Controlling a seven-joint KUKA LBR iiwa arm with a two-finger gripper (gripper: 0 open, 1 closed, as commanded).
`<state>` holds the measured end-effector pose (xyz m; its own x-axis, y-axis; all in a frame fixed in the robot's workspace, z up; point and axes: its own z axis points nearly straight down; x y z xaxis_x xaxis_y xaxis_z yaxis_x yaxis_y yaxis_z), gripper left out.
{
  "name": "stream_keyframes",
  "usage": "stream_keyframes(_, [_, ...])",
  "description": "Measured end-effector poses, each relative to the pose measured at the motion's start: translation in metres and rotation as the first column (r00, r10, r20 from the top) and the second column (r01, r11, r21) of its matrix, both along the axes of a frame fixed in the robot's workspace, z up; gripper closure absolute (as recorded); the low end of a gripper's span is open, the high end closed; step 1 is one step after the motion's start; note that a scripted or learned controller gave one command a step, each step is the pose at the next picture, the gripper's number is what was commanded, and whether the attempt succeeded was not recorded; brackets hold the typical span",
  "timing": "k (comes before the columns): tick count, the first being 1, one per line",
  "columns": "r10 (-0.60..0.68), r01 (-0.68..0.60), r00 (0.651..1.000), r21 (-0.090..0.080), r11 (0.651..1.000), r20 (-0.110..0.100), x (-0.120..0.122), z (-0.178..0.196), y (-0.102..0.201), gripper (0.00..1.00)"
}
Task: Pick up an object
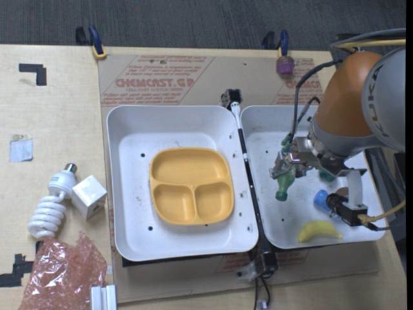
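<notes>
The right bin holds a green bottle-shaped toy, a blue object and a yellow banana. My gripper hangs over the left-middle of this bin, at the upper end of the green toy. That end of the toy meets the metal tip of the gripper, and I cannot make out whether it is gripped. The blue object and the banana lie to the right of and nearer than the gripper, apart from it.
A yellow divided plate lies in the left bin. A black rail separates the bins. The arm's orange band covers the right bin's far right. A light bulb, a white cube and a pink bag lie on the bench to the left.
</notes>
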<state>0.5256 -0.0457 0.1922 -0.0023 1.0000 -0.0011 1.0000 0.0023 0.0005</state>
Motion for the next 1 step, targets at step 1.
stream_keyframes(1, [-0.004,0.004,1.0,0.001,1.0,-0.002,-0.0481,-0.0002,-0.0193,1.0])
